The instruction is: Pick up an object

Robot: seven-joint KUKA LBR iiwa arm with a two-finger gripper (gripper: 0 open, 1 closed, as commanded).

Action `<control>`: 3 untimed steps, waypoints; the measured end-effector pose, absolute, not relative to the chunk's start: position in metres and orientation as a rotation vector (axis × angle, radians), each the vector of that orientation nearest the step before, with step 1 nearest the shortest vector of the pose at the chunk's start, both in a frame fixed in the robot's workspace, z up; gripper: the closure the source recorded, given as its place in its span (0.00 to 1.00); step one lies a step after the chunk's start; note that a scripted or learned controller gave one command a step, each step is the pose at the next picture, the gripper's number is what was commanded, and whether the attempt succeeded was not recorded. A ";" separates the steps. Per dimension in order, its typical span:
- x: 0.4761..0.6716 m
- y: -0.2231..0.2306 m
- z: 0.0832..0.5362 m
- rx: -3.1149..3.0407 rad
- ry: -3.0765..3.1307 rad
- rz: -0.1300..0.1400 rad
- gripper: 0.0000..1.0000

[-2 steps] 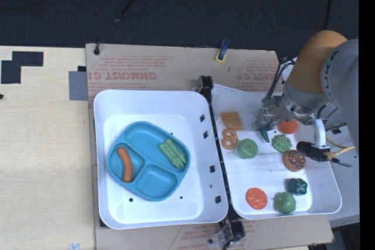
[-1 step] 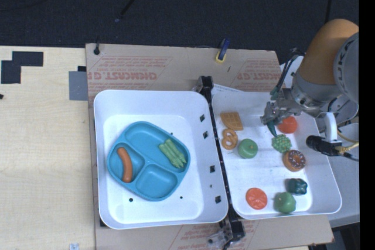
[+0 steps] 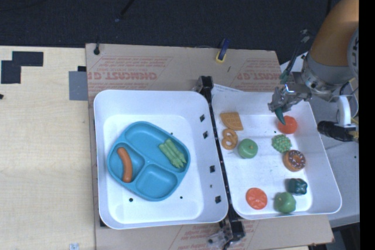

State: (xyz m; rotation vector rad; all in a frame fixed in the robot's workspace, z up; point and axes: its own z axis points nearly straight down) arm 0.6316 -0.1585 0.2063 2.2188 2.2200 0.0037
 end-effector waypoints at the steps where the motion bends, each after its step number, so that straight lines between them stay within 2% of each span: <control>1: 0.632 -0.159 0.229 2.220 2.222 0.002 1.00; 2: 0.615 -0.107 0.218 2.222 2.228 -0.003 1.00; 3: 0.611 -0.057 0.217 2.221 2.227 -0.003 1.00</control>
